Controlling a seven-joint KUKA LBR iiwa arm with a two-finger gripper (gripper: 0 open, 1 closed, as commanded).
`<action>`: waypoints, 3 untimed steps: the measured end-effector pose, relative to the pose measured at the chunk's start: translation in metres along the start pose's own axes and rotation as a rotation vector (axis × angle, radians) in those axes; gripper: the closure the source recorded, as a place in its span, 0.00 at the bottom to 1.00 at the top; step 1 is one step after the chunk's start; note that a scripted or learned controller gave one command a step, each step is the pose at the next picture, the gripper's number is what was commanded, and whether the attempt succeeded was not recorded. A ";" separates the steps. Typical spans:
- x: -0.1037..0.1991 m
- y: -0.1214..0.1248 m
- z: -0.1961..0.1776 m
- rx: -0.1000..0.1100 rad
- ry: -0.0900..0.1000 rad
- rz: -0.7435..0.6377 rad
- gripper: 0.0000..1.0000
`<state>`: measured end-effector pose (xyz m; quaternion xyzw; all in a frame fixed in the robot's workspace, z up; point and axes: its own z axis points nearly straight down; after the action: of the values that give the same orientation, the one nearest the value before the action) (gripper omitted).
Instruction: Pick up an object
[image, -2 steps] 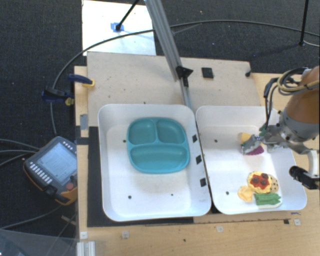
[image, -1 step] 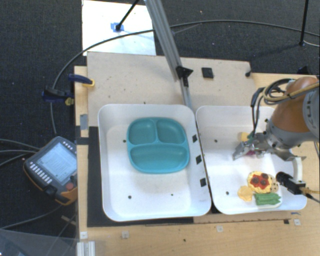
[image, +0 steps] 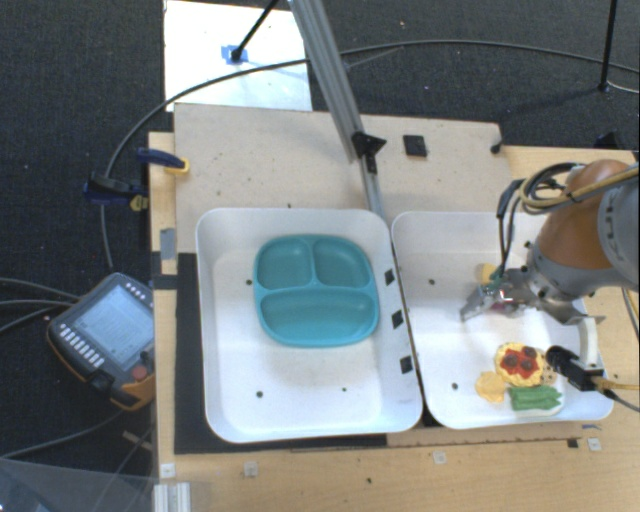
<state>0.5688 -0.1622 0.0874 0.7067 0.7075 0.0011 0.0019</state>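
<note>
My gripper (image: 482, 302) hangs low over the middle of the right bin (image: 440, 240), with the arm reaching in from the right. Toy food lies in that bin's near right corner: a round yellow piece with red topping (image: 518, 362), a small yellow piece (image: 490, 386) and a green piece (image: 536, 399). The gripper is up and to the left of these, apart from them. A small yellowish bit (image: 487, 272) shows just behind the gripper. Nothing is visibly held.
The left bin (image: 230, 400) holds a teal divided plate (image: 316, 290) in its far half. A grey pole (image: 335, 80) slants down to the divide between the bins. A teach pendant (image: 105, 335) lies off the bench at left.
</note>
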 end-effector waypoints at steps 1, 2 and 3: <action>0.001 0.003 -0.013 -0.009 0.002 -0.001 1.00; -0.008 0.005 -0.061 -0.001 -0.001 -0.002 1.00; -0.008 0.005 -0.104 0.000 0.000 -0.003 1.00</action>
<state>0.5736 -0.1698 0.1912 0.7055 0.7087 0.0011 0.0018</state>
